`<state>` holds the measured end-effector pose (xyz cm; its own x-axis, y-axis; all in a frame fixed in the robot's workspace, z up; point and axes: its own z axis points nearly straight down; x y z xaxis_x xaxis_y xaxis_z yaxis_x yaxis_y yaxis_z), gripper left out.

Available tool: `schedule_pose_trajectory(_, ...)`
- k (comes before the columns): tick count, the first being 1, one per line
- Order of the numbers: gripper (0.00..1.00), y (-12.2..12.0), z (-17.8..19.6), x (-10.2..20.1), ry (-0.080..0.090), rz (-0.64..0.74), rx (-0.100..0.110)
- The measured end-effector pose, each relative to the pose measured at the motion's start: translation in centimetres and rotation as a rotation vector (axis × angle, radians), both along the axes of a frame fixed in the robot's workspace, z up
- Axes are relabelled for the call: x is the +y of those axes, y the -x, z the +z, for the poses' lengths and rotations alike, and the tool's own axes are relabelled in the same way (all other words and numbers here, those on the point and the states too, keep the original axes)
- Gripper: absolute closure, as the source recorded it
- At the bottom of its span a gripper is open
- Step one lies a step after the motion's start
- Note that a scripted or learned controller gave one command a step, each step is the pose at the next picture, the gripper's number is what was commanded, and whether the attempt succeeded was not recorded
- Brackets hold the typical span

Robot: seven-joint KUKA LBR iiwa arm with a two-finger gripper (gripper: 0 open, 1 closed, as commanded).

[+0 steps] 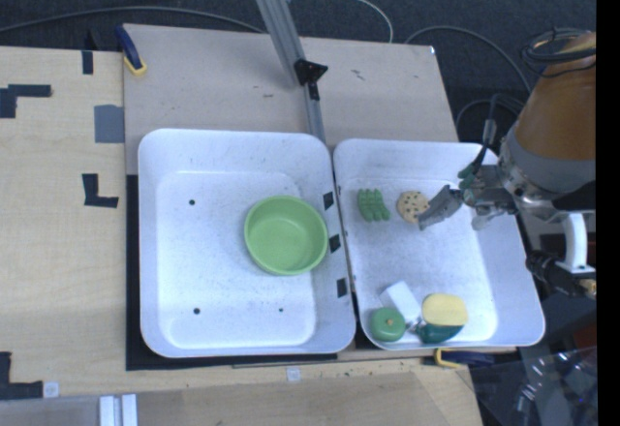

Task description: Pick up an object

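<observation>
Right bin (504, 264), white, shallow: five small items.
- One round tan cookie (412, 205) with dark specks, lying flat in the far left part of the bin, just left of the gripper tip.
- One green ridged piece (372, 205), ribbed, just left of the cookie and near the wall between the bins.
- One white block (401, 299), near edge.
- One green round item (388, 323), near left corner, just below the white block.
- One yellow item (445, 310) resting on a dark green piece, near edge, right of the white block.

Left bin (174, 250), white, shallow: one light green bowl (285, 235), upright, right of centre.

Gripper (429, 214): reaches in from the right, its dark tip low over the right bin, just beside the cookie; cannot tell whether the fingers are spread or closed, and nothing is seen between them.

No readable labels or writing on any item.
</observation>
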<state>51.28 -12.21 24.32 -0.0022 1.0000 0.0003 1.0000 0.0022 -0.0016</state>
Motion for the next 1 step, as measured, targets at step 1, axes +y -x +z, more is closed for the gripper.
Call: schedule_pose_trajectory(1, 0.00, 0.01, 0.00, -0.01, 0.000, 0.000, 0.000)
